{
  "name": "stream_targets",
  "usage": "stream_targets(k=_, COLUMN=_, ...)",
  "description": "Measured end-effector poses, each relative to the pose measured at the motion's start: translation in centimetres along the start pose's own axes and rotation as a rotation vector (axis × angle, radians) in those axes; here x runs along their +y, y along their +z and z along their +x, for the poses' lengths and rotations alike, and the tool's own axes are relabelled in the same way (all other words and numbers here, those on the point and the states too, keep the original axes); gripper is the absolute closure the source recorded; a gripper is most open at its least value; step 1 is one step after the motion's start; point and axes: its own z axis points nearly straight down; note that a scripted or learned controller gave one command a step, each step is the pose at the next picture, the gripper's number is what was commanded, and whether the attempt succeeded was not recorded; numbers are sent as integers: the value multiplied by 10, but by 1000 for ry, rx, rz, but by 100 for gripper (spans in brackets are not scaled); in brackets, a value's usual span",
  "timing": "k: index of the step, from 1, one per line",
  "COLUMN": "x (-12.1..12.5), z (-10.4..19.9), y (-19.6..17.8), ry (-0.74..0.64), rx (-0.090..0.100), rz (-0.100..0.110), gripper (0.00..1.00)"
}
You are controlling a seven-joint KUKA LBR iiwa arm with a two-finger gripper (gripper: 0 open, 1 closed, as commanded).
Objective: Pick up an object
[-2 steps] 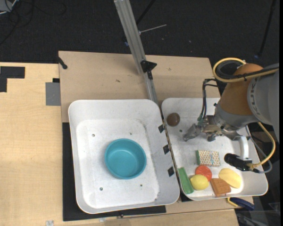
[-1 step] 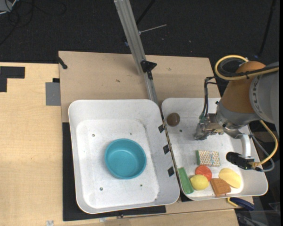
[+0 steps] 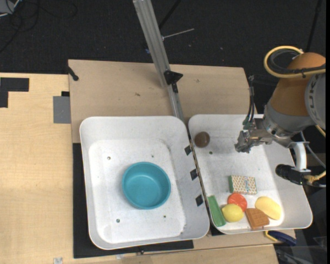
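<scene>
Gripper: I am seeing the gripper [image 3: 246, 143] hovering over the far part of the right bin [image 3: 297, 216]; how its tips are standing I cannot tell.
Objects: a brown ball [image 3: 202, 139] is lying just left of it; the other small items are clustering at the near end.
Left bin: a blue bowl [image 3: 147, 185] is sitting inside.

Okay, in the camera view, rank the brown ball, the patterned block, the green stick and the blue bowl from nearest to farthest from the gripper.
Measured from the gripper, in the right bin's upper part:
1. Patterned block, just below it in the same bin.
2. Brown ball, to its left; close to the block's distance, so barely ranked.
3. Green stick, at the bin's lower left.
4. Blue bowl, in the left bin.
</scene>
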Motion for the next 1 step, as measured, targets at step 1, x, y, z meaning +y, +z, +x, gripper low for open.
stream_targets(k=1, x=-6, z=6, y=-49, ry=-1, rx=0, rz=0, gripper=100)
